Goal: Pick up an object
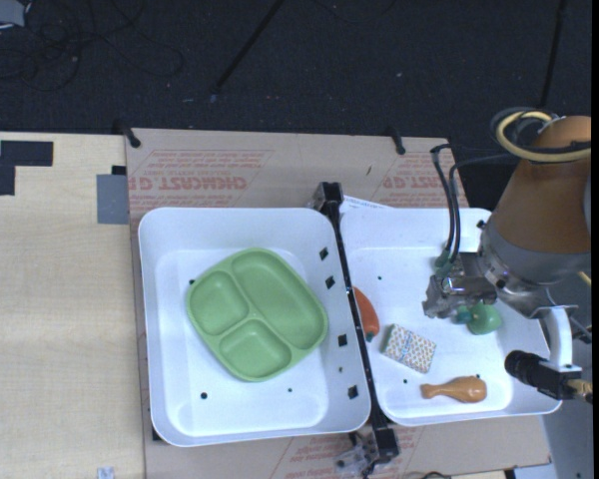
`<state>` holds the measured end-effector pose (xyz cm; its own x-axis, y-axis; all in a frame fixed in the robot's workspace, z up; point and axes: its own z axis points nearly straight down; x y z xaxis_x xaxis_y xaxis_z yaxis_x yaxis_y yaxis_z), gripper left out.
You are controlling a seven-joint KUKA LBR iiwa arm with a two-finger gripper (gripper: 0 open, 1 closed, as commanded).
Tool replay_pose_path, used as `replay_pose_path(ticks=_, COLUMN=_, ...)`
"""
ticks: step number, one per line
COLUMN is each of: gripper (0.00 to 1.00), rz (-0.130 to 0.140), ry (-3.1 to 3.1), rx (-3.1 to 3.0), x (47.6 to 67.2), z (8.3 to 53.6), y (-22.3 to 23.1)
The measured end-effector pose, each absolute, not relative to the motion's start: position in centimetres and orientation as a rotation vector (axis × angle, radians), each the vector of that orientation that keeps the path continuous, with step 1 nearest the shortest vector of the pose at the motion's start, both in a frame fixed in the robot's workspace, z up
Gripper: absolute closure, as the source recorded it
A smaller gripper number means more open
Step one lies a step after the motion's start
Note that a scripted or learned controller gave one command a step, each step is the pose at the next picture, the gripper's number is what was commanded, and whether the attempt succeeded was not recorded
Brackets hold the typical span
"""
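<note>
In the right bin [379,230], the tool [449,295] sits low beside a green toy [482,318], whether spread or pinching I cannot tell, so nothing looks lifted yet, with the patterned packet [410,348] and tan drumstick [457,391] lying nearby.

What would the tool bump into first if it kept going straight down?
Probably the green toy right beneath the tool, or the white bin floor beside it. Height is hard to judge from this slanted view.

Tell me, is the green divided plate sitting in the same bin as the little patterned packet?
No, the green divided plate lies in the left bin, while the patterned packet lies in the right bin across the divider.
</note>
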<state>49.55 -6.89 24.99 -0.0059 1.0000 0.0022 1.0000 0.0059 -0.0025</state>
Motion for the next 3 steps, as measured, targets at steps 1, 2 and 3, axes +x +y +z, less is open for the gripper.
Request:
replay_pose_path(ticks=1, gripper=1.0, rz=0.0, ry=-2.225, rx=-2.214, x=51.7, z=24.9, y=-2.1)
replay_pose_path(ticks=2, gripper=1.0, rz=0.002, ry=-2.224, rx=-2.214, x=52.4, z=25.1, y=2.8)
replay_pose_path(ticks=3, gripper=1.0, rz=0.002, ry=-2.225, rx=-2.214, x=53.9, z=25.0, y=8.2)
